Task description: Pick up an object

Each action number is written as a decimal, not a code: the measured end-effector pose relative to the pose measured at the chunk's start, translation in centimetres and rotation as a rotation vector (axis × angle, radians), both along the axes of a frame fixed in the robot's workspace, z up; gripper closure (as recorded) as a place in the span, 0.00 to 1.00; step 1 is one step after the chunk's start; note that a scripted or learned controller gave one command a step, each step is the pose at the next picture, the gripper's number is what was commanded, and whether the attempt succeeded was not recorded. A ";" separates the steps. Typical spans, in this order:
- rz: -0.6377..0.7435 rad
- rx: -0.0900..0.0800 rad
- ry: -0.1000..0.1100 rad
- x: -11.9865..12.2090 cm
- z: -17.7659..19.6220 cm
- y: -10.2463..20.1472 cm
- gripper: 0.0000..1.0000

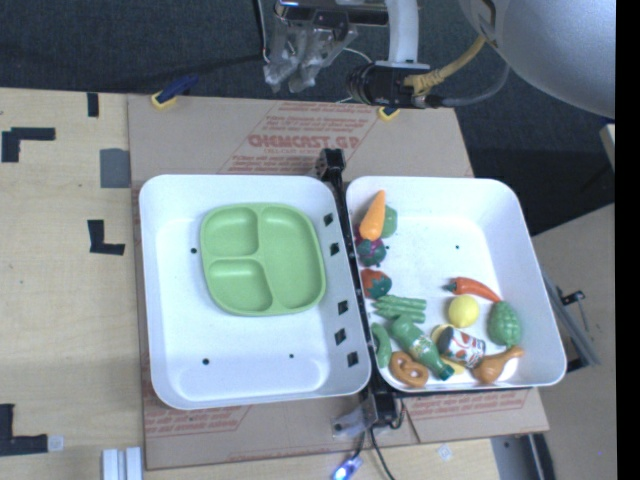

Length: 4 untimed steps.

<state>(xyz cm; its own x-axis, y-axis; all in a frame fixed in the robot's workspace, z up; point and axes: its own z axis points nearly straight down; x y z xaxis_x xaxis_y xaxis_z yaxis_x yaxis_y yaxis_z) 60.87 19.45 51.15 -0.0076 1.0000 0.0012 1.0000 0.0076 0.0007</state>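
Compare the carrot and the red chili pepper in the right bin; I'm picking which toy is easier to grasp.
The carrot is orange, fat and tapered, while the red chili pepper is red, thinner and slightly curved. The carrot stands nearly along the bin's length, hard against the left wall of the right bin beside other toys; the chili lies crosswise toward the right side, just above the lemon. Both are elongated toy vegetables.

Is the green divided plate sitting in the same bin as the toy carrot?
No, the green plate lies in the left bin, while the toy carrot is in the right bin.
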 end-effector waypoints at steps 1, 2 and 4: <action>-0.002 -0.001 -0.001 1.7 2.4 4.1 1.00; -0.005 -0.005 0.011 -2.8 -5.2 3.9 1.00; -0.004 0.007 -0.016 -10.9 2.1 3.9 1.00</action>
<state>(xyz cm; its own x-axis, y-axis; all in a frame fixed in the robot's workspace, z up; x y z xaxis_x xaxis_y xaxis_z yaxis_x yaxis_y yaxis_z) 49.98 23.32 53.23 -0.0038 1.0000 0.0081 0.9999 0.0037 0.0164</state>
